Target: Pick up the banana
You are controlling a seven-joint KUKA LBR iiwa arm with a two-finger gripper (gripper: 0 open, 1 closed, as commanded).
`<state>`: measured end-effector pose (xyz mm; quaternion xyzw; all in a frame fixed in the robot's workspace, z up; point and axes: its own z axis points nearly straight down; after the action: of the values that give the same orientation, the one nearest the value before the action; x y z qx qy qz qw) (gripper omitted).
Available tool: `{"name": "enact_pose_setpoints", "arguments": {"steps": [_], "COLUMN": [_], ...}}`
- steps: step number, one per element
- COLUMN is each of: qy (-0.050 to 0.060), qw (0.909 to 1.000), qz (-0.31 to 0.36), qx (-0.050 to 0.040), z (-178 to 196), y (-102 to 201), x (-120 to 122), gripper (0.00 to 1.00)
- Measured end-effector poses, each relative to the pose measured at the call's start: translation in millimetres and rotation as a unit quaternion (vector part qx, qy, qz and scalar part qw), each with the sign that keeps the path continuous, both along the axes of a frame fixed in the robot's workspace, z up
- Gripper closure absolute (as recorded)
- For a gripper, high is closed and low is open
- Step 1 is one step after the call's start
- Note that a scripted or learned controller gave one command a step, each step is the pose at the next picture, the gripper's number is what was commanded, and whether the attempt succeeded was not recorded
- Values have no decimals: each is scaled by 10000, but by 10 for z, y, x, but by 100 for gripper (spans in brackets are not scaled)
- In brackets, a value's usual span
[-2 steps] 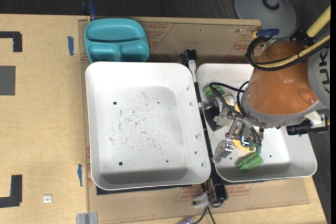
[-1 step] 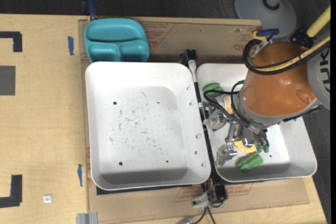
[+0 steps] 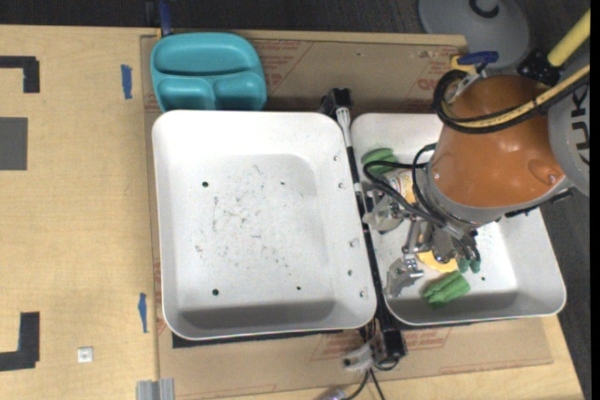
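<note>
The arm's orange band [image 3: 492, 145] hangs over the right bin [image 3: 534, 290]. Below it, my gripper [image 3: 422, 248] is down inside that bin, near its left half. A small patch of yellow, which looks like the banana [image 3: 437, 259], peeks out right under the gripper; most of it is hidden by the wrist. I cannot tell whether the gripper touches or holds it.
A green object [image 3: 446, 288] lies just in front of the gripper, near the bin's front wall, and another green item [image 3: 378, 159] sits at the back left of the right bin. The left bin [image 3: 253, 220] stands alongside. A teal tray [image 3: 208, 70] lies behind it.
</note>
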<state>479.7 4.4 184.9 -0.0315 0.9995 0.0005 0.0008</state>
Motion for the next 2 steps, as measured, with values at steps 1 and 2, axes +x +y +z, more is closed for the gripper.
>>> {"name": "enact_pose_setpoints", "arguments": {"steps": [1, 2], "qy": [0, 0], "qw": [10000, 10000], "qz": [1, 1], "qx": [0, 0], "z": [0, 0], "y": [0, 0], "x": [0, 0], "gripper": [0, 0]}}
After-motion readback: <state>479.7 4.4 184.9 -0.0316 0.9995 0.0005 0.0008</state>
